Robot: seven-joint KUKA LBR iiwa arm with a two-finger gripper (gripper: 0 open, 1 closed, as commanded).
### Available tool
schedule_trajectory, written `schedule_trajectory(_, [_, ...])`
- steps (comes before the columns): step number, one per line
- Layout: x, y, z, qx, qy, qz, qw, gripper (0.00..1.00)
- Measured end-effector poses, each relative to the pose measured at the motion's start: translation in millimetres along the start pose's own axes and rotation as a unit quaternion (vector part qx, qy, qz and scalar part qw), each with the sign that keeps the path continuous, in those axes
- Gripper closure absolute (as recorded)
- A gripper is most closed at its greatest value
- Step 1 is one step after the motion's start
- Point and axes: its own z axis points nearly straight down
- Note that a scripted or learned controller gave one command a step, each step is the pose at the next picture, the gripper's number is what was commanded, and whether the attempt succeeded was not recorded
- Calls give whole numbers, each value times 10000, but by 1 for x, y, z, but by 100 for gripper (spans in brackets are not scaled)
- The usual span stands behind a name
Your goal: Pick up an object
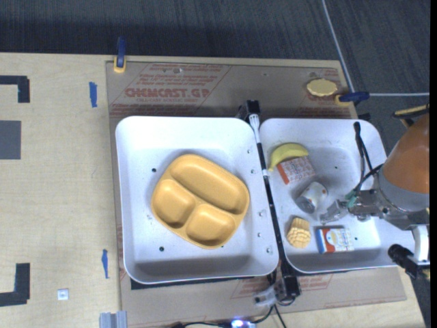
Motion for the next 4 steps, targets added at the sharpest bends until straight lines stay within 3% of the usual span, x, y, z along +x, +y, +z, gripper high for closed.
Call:
schedule_trajectory(1, [55,-2,20,17,6,-6,10000,0])
schedule_trajectory(2, [55,0,9,-6,0,1,10000,100])
schedule_trajectory(3, [55,0,9,-4,1,0,10000,0])
schedule_trajectory(4, [55,1,-1,-25,-5,-1,10000,100])
